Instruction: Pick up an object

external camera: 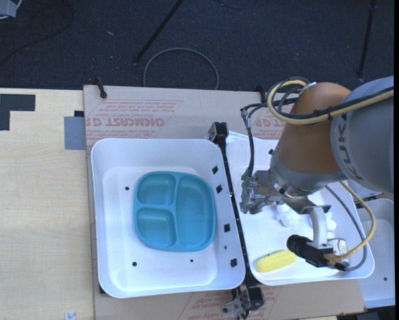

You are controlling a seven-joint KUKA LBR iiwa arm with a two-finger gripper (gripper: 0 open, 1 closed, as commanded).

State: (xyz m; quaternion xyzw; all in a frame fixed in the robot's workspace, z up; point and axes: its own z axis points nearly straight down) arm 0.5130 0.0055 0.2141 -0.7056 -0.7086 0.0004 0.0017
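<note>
Def a robotics lab, not a home or shop. Big grey industrial arm [346, 139] w/ an orange band and loose yellow cables takes up the right side of the frame, reaching over a pale wood bench [32, 212]. Two shallow white bins [112, 159] sit side by side on a cardboard sheet [152, 115] w/ printed text, center of frame. Dark carpet [86, 52] along the top w/ cables and what look like stand legs lying on it. Black square marks on the bench, upper left. Looks like a test rig setup tbh.
</note>
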